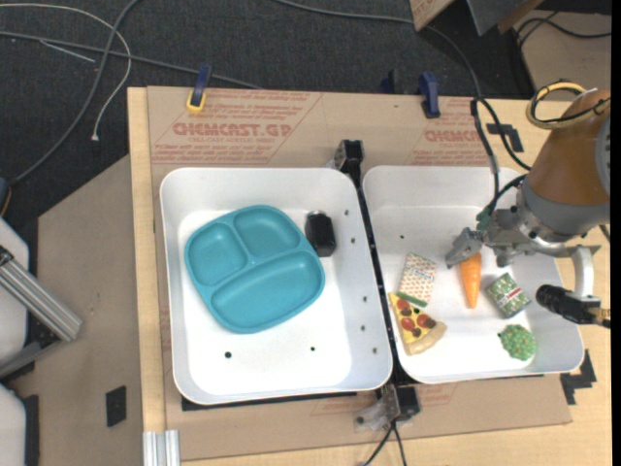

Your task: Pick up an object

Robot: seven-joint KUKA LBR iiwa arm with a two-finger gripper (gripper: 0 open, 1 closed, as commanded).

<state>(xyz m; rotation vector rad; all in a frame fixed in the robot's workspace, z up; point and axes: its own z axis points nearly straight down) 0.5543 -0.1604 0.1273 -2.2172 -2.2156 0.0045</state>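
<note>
The right bin (427, 197) holds several small toys. An orange carrot (470, 282) lies upright near the middle. To its right sits a green and white box (506, 294), and a green broccoli (517, 342) lies below that. A pizza slice (415, 320) and a dotted white packet (419, 275) are left of the carrot. My gripper (468, 250) hangs low over the carrot's top end, reaching in from the right. The wrist hides how the gripper meets the carrot.
The left bin (194, 357) carries a blue divided plate (255, 266) and a small black object (320, 232) near its right wall. A black clamp (348, 152) sits between the bins at the back. Cables run across the bench's back right.
</note>
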